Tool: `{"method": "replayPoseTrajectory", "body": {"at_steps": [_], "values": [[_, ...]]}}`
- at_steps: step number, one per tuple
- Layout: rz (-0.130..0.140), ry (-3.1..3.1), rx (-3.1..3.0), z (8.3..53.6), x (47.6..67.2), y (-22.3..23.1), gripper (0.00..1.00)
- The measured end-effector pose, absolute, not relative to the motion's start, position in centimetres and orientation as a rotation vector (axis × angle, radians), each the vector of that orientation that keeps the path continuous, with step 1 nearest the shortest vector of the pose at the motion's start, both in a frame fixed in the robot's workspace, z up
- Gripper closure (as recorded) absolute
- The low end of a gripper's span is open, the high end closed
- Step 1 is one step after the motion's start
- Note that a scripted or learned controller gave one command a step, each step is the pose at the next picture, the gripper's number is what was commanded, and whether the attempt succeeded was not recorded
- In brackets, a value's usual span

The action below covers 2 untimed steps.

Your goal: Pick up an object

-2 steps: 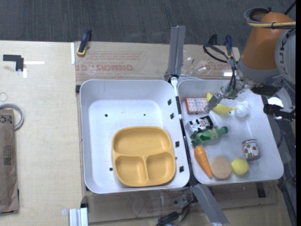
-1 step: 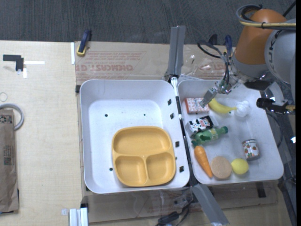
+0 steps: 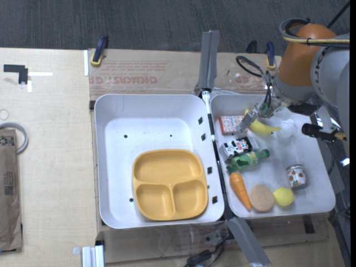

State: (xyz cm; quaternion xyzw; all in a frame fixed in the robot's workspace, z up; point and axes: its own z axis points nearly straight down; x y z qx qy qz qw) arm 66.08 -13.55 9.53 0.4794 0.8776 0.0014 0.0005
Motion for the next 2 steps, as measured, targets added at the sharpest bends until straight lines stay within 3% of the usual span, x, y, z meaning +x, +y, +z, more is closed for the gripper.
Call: {"method": "replayPoseTrajectory", "body": {"at_steps": [1, 2], "values": [[0.004, 2.753, 1.503, 10.4, 66.2, -13.6, 1.00], [-0.002, 2.784, 1.456, 19.0, 65.9, -6.7, 1.00]]}}
